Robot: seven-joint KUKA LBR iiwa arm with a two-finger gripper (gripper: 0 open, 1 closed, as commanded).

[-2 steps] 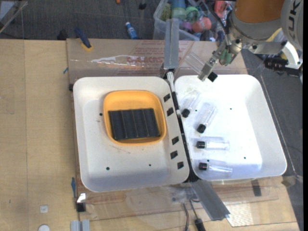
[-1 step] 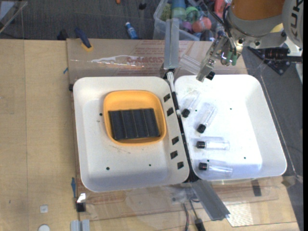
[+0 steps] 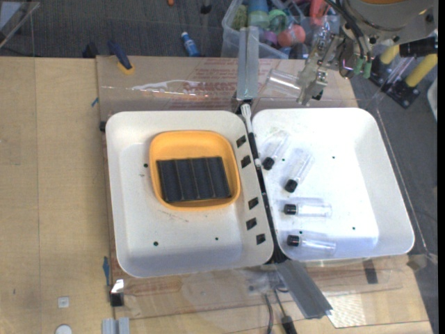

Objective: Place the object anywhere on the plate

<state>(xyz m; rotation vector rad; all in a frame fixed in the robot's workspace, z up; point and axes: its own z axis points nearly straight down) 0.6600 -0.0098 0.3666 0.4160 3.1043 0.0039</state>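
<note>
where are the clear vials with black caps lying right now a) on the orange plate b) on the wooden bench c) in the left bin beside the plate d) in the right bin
d, four clear black-capped vials lie on the floor of the right bin, while the orange plate sits in the left bin with only a dark ribbed insert on it.

orange plate (image 3: pixel 161 147), black ribbed block (image 3: pixel 194 179), white bins (image 3: pixel 361 207), clear black-capped vials (image 3: pixel 306 209)
</note>
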